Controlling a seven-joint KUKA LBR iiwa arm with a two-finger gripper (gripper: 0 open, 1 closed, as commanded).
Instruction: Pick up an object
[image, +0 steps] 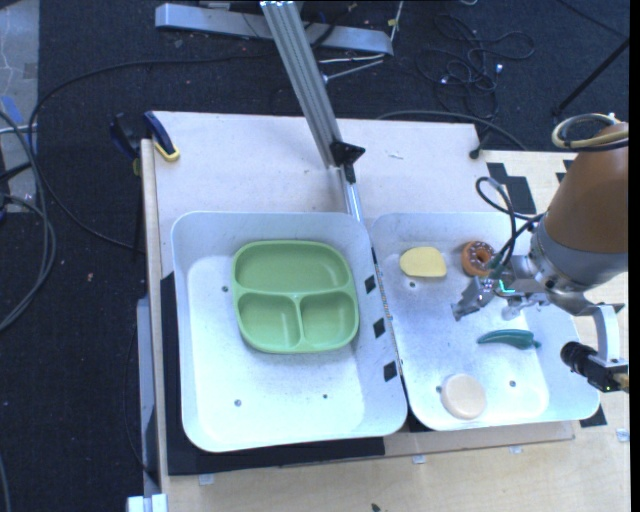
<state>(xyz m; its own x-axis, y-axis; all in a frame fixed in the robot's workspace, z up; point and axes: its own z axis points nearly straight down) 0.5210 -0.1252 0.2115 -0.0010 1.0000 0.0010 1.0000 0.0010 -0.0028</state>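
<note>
The hand (470, 303), jaws spread and empty, hovers in the right bin (420, 400) between a yellow piece (423, 263) and a teal utensil (510, 339) (approach stage); next, descend and close.

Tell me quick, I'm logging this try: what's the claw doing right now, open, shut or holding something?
Claw: it cannot be told whether it is open or closed; nothing shows between its tips. It hangs over the right shallow white bin, above the teal curved object.
</note>
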